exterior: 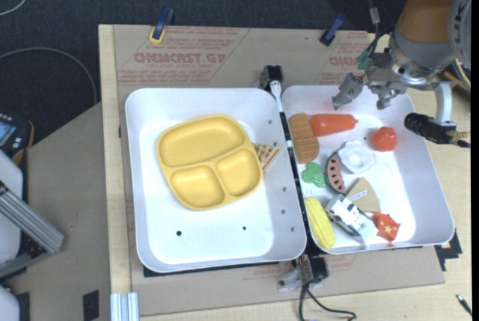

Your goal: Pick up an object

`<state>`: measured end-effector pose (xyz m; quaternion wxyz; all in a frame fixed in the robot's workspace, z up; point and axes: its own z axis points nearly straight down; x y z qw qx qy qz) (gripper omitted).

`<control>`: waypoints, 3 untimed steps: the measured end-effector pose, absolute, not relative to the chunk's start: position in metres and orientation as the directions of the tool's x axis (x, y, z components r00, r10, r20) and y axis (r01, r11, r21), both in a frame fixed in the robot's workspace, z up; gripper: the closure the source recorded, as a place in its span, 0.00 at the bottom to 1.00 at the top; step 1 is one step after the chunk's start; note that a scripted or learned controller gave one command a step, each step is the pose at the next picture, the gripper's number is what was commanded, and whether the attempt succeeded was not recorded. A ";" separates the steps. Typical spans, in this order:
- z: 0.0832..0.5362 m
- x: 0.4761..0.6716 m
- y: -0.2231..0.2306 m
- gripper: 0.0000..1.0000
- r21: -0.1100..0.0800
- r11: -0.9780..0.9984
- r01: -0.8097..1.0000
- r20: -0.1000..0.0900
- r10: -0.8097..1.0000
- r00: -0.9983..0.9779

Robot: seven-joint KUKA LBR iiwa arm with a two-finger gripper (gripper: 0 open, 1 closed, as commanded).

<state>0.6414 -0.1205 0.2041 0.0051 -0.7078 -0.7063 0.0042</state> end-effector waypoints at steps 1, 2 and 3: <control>0.212 0.644 -0.120 0.00 0.000 0.000 1.000 0.000 1.000 0.000; 0.160 0.653 -0.124 0.00 -0.006 0.000 1.000 0.001 1.000 0.000; 0.120 0.655 -0.131 0.00 0.005 -0.001 1.000 0.003 1.000 0.001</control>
